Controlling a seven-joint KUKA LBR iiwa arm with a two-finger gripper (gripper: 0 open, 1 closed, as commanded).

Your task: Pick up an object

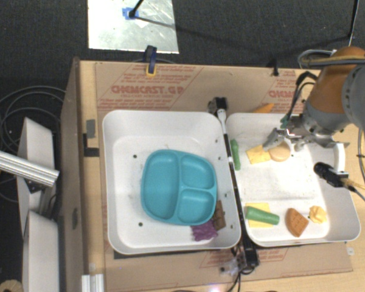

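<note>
Near the back edge of the right bin (353, 227), a tan round piece (280, 154) lies touching a yellow wedge (258, 156), directly under my gripper (286, 136). I hang low over it, presumably lined up to grasp. Whether my gripper stands wide or narrow, I cannot tell.

Right bin (347, 224): bare floor mid-frame; food crowds its top and bottom. Blue plate (179, 187) fills the left bin's (118, 163) centre.

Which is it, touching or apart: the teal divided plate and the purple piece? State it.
Touching. The camera view shows the purple piece tucked against the teal divided plate's lower rim, no gap.
</note>
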